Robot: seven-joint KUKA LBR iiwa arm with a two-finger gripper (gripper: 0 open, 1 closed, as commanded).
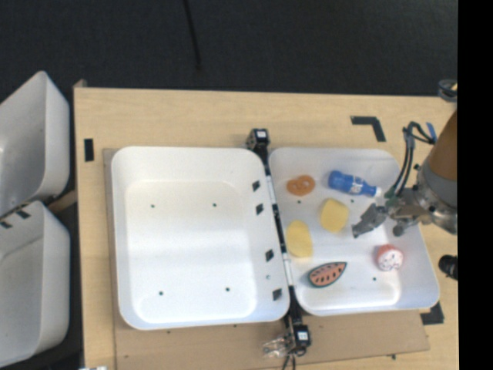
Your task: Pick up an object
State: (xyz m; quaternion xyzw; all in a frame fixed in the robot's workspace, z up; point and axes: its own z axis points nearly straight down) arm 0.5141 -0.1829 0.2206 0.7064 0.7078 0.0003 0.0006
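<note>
The right bin (362, 299) holds several small objects: an orange round piece (301, 184), a blue bottle (350, 182), a yellow block (334, 215), a second yellow piece (299, 239), a watermelon-slice toy (328, 274) and a pink-white ball (389, 258). My gripper (376, 220) hangs over the right part of that bin, to the right of the yellow block and above the ball. Its fingers (365, 223) stand spread, with nothing between them.
The left bin (123, 206) lies beside the right one, with a black-clipped divider (272, 230) between them. The arm (439, 168) enters from the right. White containers (27, 145) stand off the bench at the left.
</note>
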